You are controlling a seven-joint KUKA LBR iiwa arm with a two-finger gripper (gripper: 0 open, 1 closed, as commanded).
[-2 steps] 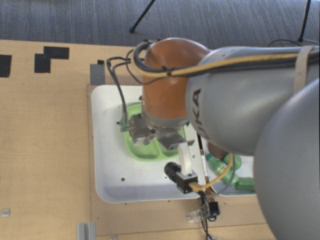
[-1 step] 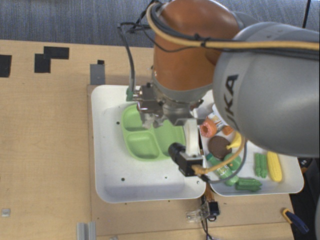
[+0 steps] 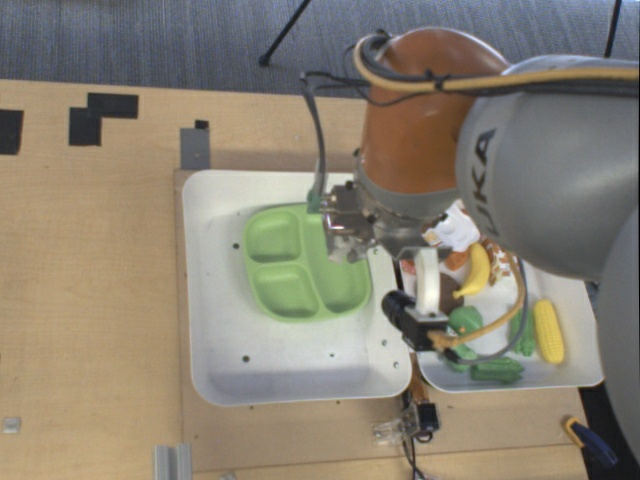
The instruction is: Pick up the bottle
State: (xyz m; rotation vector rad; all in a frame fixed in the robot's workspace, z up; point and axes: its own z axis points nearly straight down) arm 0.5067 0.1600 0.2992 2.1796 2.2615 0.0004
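Right, the tan worktop [image 3: 90,298] fills the lower part of the view, and the big grey arm [image 3: 540,168] with its orange band reaches in from the right, its wrist hanging over the seam between the 2 white bins. The bin on the view's left [image 3: 215,363] holds 1 thing, a light green tray [image 3: 290,288] with 3 compartments, lying flat and turned at a slant. The metal end of the wrist sits over that tray's right edge, and whether the jaws are open or closed I cannot tell, the arm's bulk covers them.

Now the bin on the view's right [image 3: 585,368], partly under the arm, is crowded. A yellow banana [image 3: 479,270] curves beside an orange piece [image 3: 456,261], a yellow corn cob [image 3: 548,330] lies near the far wall, a crumpled white object [image 3: 458,230] sits just under the wrist, and 2 green items [image 3: 465,320] [image 3: 497,371] lie at the near edge. Which of these, if any, is the bottle I cannot tell.
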